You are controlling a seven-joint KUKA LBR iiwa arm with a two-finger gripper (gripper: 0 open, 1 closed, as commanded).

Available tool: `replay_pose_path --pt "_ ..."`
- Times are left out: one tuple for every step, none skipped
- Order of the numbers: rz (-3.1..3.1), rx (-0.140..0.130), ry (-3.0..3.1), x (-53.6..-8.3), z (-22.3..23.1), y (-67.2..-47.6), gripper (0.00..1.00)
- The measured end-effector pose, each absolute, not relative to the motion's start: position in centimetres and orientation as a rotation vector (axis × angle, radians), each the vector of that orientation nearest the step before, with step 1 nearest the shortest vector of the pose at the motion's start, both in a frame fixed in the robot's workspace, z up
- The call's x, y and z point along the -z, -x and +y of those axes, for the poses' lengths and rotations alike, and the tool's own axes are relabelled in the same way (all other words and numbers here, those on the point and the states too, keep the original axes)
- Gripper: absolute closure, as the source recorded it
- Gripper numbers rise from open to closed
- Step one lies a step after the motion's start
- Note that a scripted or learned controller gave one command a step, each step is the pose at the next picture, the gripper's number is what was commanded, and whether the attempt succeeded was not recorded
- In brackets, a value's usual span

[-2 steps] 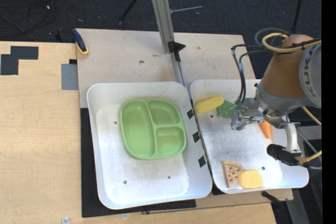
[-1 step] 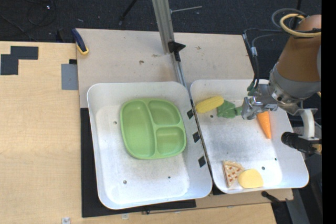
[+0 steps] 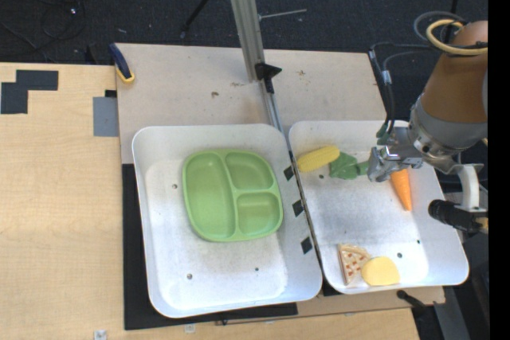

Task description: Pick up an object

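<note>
The carrot (image 3: 402, 189) lies in the right bin (image 3: 446, 271), near its far right side, orange and tapered, point toward the camera. The gripper (image 3: 385, 165) hangs just beside its top end, so this looks like the approach, nothing lifted yet. Whether its fingers are apart I cannot tell. Next it must settle squarely over the carrot. Corn (image 3: 318, 158) lies nearby.

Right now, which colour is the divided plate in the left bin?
Light green. The divided plate shows best in the camera view, lying in the left bin.
</note>
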State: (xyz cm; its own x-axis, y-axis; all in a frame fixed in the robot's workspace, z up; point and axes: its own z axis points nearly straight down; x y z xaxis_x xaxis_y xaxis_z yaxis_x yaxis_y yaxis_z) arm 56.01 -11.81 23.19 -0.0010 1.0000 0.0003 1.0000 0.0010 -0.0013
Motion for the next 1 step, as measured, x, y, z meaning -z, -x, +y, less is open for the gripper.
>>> replay_pose_path --pt "-2.224 -0.001 2.213 -22.76 -5.89 -55.68 1.0"
